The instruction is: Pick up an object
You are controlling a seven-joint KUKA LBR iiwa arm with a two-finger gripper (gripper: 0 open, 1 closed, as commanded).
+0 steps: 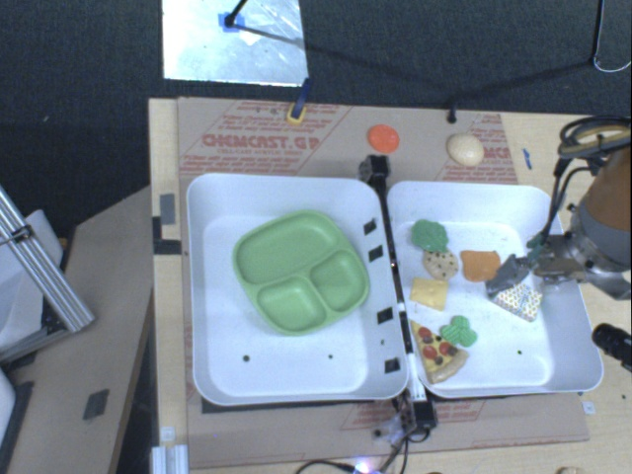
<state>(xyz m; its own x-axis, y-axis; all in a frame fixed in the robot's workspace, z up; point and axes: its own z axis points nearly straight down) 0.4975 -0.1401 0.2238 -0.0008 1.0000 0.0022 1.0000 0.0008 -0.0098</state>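
So the pincer (515, 276) sits low in the right white bin (568, 363), right over a shiny silver foil packet (521, 301); can't tell how it's set. The flat orange toast-shaped piece (480, 265) lies just to its left, closest grab I'd guess, long side running across. Beyond that, the speckled cookie (439, 264) and yellow cheese square (429, 293); nothing's blocking.

We record a green three-compartment plate (299, 272) in the white bin (212, 363) farther from the pincer (506, 276). Beyond the pincer, on the printed cardboard sheet (247, 138), lie an orange disc (383, 139) and a cream egg-shaped item (465, 149), apart. Farthest off lies a reflective sheet (237, 28).
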